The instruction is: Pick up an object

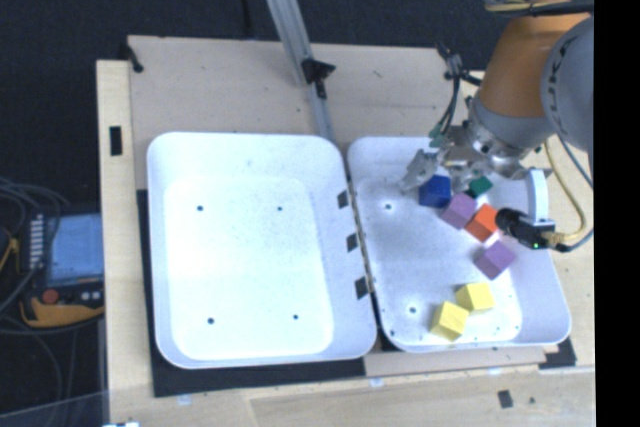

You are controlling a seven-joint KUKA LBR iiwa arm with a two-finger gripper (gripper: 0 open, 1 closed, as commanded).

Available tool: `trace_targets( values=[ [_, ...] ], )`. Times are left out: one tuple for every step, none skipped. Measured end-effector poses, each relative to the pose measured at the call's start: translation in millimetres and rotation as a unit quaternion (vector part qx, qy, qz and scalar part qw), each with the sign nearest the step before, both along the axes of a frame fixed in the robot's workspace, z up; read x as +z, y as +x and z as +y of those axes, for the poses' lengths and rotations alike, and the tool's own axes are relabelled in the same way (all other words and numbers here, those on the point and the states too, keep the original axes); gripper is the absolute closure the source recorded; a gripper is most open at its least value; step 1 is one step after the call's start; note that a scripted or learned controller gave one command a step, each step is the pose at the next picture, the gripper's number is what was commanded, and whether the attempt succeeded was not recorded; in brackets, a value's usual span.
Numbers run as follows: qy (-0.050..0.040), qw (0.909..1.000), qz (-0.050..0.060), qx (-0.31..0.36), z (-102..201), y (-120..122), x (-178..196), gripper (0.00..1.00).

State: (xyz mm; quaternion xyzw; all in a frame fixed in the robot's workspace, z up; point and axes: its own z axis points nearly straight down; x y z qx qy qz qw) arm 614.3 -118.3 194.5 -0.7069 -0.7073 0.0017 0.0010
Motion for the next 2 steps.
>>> trace_targets(
  values=[
    [-0.0001, 1.0, 0.0, -0.001, -3, -3, -43, 0.0],
    [0.0001, 1.0, 0.0, -0.001, -4, -3, -95, 0.0]
  ],
)
